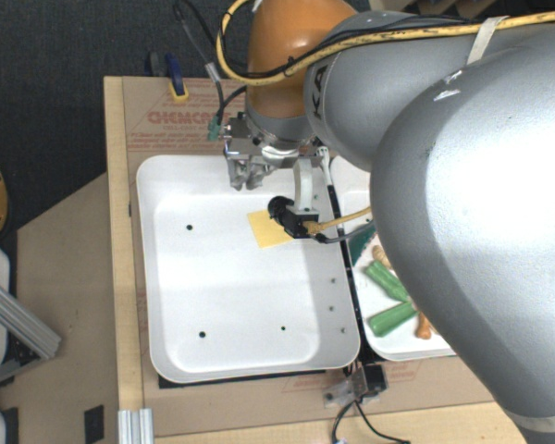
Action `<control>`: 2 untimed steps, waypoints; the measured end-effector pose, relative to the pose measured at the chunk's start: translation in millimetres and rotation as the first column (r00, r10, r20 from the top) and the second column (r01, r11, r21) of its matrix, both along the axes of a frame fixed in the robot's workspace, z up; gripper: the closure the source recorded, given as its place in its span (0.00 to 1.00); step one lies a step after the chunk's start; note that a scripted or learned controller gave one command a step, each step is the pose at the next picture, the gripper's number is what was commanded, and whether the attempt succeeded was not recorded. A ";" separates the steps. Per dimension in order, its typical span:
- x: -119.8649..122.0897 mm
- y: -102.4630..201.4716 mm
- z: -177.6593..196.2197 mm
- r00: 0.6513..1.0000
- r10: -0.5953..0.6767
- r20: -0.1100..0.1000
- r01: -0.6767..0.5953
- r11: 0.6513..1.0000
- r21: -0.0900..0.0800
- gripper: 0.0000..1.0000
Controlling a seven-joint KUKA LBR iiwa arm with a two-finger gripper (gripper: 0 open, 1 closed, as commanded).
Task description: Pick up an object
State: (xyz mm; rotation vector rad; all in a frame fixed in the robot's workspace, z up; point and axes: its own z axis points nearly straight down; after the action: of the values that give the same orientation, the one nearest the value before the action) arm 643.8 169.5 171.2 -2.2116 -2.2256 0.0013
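Note:
A flat yellow square piece [268, 230] lies in the left white bin [222, 340], near its upper right part. My gripper [245, 174] hangs over the bin's back edge, up and to the left of the yellow piece and apart from it. Nothing shows in the gripper. A black fitting with a cable [291, 217] on the wrist sits right beside the yellow piece's upper right corner. In the right bin [402, 348], two green cylinders [388, 281] [391, 318] lie next to an orange piece [424, 327]; the arm hides most of that bin.
The grey arm [462, 183] with its orange band [287, 35] covers the right half of the view. A blue and yellow clamp [176, 80] sits at the bench's back edge. A cable connector [361, 384] lies in front of the bins.

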 end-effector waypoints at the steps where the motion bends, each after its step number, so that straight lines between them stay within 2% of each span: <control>1: 15.9 53.9 4.9 1.000 -0.001 0.006 0.001 1.000 0.001 1.00; 2: -63.9 56.0 1.5 1.000 -0.005 -0.005 0.005 1.000 -0.003 1.00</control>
State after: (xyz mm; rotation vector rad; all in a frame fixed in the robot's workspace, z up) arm 579.8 225.4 172.7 -2.2160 -2.2188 0.0097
